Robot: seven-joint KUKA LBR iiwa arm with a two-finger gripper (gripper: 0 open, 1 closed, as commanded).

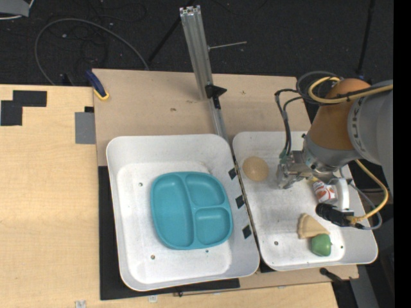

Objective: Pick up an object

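Note:
The right bin (276, 210) holds a round tan ball-like object (255, 169) near its far left corner. A tan wedge (309, 225) and a green round object (320, 244) lie together near the bin's front right. A red-and-white item (325, 191) lies by the right wall, partly hidden by the arm. My gripper (289, 175) hangs low over the bin's middle, just right of the tan ball and apart from it. Nothing shows between its fingers.
The left bin (128, 249) holds a teal divided plate (191, 208). A metal post (199, 56) rises behind the bins. Black clips (237, 197) sit along the seam between the bins. Cables loop around the wrist on the right.

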